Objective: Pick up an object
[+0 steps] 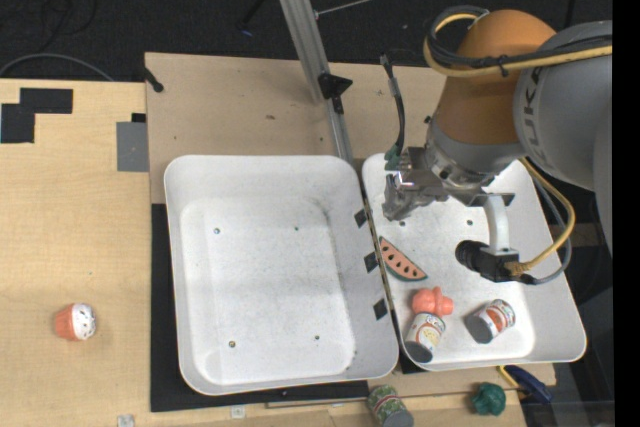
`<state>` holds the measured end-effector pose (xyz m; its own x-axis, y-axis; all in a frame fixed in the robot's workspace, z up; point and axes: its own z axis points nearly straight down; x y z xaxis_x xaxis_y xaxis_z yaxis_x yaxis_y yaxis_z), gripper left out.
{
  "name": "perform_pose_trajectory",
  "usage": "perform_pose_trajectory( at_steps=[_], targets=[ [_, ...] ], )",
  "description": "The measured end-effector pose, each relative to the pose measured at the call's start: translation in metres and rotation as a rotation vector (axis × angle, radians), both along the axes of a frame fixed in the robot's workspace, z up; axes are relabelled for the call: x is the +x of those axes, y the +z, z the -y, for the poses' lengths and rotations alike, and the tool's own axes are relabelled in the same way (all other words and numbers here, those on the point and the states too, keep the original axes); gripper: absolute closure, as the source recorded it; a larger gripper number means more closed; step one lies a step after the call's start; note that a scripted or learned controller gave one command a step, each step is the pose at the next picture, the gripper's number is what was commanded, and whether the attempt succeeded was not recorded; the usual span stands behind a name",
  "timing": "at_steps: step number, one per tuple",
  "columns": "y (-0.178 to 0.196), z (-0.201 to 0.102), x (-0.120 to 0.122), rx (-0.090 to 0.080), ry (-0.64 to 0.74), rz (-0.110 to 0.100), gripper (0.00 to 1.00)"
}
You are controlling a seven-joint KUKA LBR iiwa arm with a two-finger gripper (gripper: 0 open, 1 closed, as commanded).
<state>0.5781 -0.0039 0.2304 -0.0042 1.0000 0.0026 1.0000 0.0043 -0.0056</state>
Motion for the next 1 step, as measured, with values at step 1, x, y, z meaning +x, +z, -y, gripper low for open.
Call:
perform_pose_trajectory(
  at_steps=[1],
  targets=[
    [0.0066, -0.0587, -0.0114, -0.001, 0.001, 0.001, 1.0]
  ],
)
